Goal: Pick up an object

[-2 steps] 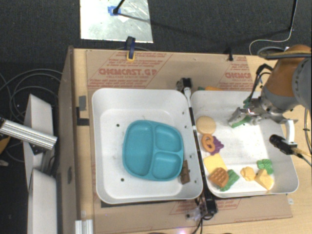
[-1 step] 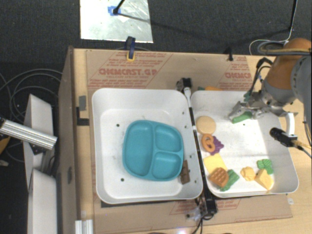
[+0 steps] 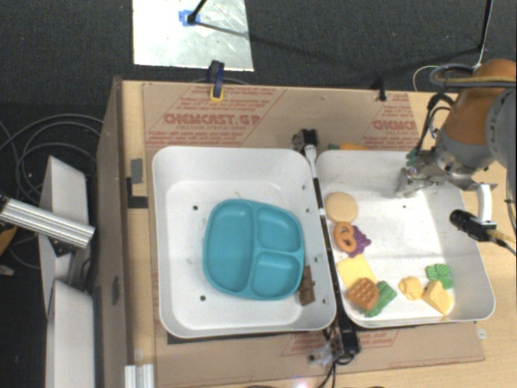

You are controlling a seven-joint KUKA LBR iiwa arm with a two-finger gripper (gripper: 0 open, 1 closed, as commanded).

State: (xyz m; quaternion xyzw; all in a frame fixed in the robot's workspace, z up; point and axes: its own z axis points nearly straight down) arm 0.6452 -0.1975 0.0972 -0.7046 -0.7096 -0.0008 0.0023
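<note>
Two bins: left bin (image 3: 182, 184) w/ blue tray (image 3: 254, 250); right bin (image 3: 420, 241) w/ toy food along left and front — cookie (image 3: 341, 208), pretzel (image 3: 346, 237), waffle (image 3: 363, 293), cheese (image 3: 439, 297). Gripper (image 3: 410, 182) over right bin's back, nothing seen in it; open/shut: cannot tell.

two white bins: the left bin (image 3: 174, 217) holds one blue divided plate (image 3: 253, 249), and the right bin (image 3: 468, 293) holds about eight small toy foods (image 3: 361, 285) (some overlap, so the count is rough). one gripper (image 3: 414, 180).
</note>
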